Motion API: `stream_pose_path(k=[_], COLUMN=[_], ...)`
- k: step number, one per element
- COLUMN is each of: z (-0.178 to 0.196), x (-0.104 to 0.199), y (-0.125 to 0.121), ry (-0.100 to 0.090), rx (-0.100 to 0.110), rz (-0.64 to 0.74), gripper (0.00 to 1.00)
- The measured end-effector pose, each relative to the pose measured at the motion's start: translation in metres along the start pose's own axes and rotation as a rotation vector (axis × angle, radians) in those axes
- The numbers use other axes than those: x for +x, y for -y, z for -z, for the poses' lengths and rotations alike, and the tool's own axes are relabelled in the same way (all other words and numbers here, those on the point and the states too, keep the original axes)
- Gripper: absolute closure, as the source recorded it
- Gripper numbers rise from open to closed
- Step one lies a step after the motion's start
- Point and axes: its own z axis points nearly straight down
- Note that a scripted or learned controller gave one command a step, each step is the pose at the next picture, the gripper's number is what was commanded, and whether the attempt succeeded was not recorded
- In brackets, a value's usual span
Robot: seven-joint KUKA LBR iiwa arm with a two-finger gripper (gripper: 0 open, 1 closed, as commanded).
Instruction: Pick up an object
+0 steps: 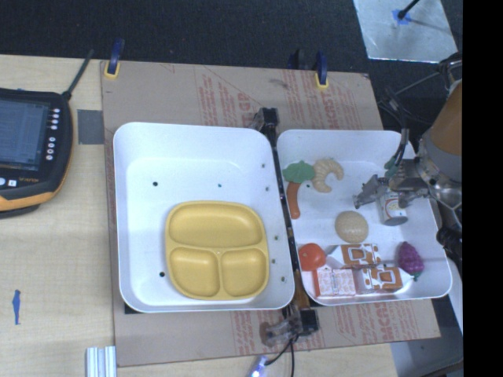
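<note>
Target for this try, in our judgement: the small can (395, 211), standing in the right bin (354, 136) near its wall on the view's right. The gripper (389, 191) hangs just above and beside it in the camera view; we cannot tell whether they touch. Claw state: cannot tell from this angle, and we see nothing pinched in it. To grasp well, we would centre over the can, come straight down, and close across its round side, keeping clear of the bin wall. Count, right bin: one can, one bread roll (351, 226), one croissant (328, 173), one carrot (293, 199), one tomato (311, 256), one bunch of grapes (409, 258), and overlapping cartons (357, 272), at least two. Left bin (157, 155): one yellow divided plate (218, 250). Bins: two.
</note>
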Motion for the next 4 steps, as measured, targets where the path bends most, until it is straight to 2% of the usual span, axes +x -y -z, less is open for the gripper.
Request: stream_pose_path(k=[1, 2, 3, 4], z=[-0.108, -0.094, -0.095, -0.107], x=[0.003, 0.001, 0.001, 0.025], y=[-0.009, -0.012, -0.011, 0.007], ry=[0.0, 0.004, 0.003, 0.001], rx=[0.003, -0.005, -0.002, 0.001], rz=[0.001, 0.004, 0.004, 0.001], gripper=[0.0, 1.0, 0.0, 0.0])
